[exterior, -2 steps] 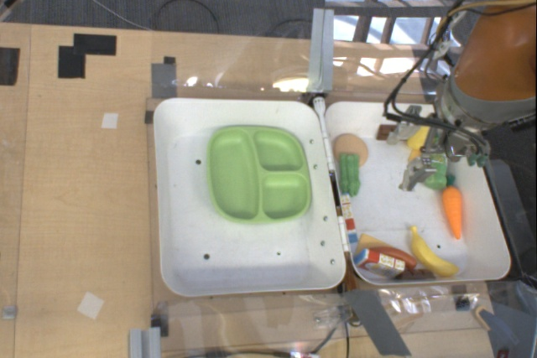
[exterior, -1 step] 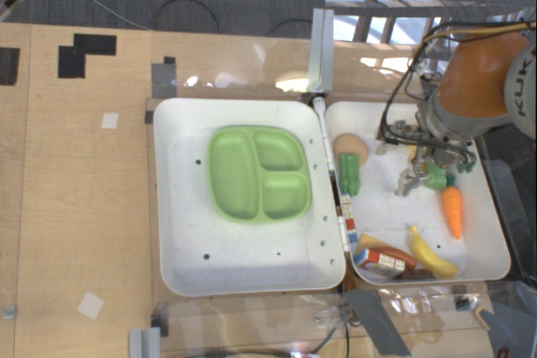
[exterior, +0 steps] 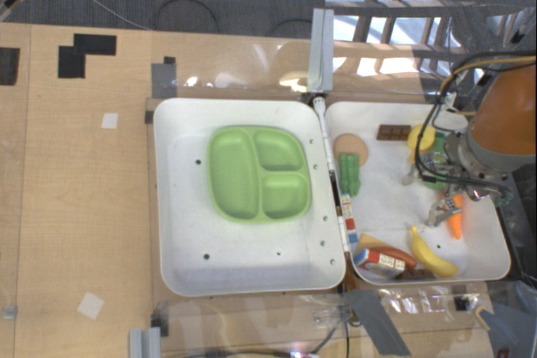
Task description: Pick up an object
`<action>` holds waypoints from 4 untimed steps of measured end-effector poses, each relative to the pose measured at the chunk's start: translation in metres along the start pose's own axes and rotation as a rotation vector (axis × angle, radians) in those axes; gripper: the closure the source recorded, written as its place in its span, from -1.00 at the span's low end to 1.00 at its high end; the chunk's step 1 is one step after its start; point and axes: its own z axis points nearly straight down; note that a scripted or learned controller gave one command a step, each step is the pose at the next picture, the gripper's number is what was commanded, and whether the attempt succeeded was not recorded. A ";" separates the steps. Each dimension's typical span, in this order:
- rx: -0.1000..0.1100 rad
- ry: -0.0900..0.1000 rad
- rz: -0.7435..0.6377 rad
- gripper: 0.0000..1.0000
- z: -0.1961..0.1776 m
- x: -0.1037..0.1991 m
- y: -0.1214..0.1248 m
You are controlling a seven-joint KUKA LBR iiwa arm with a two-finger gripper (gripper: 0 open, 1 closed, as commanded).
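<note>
Camera view: the gripper point(exterior: 445, 201) hangs low in the right bin point(exterior: 503, 264), over an orange carrot-like toy point(exterior: 455, 223); whether it has closed on anything cannot be told. A banana point(exterior: 432, 254) lies just beside, and the green divided tray point(exterior: 258, 173) sits in the left bin point(exterior: 180, 264).

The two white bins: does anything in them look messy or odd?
Nothing looks spilled or broken. The green divided plate sits alone in the left bin, while the toy foods lie loosely scattered in the right bin.
</note>
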 end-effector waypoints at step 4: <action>0.003 -0.002 -0.213 -1.00 -0.002 0.055 0.006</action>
